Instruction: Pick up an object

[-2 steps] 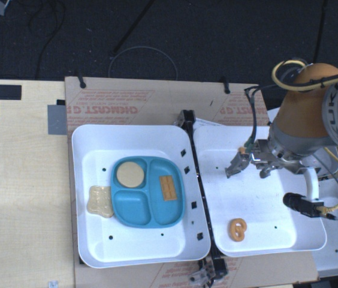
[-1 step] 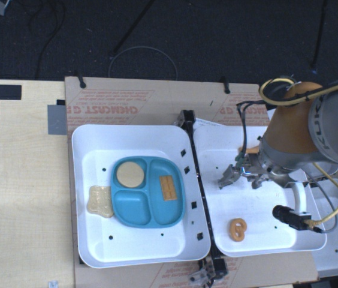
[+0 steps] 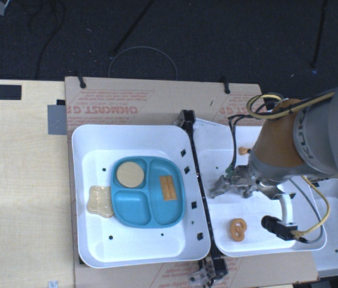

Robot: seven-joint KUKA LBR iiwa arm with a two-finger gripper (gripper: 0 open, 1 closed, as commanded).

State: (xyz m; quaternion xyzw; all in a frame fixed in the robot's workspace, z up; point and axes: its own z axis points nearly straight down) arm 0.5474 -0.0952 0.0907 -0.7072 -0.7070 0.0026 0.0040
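Looks like the approach step: gripper (image 3: 222,186) hangs over the right bin (image 3: 319,245) floor, can't tell its grip state, needs lowering onto the pretzel (image 3: 237,229) near the front edge.

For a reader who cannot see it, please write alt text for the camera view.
A grey robot arm with its gripper low over the right bin, above a pretzel. In the left bin, a blue divided tray holds a round cracker and a rectangular biscuit; a pale food piece lies beside it.
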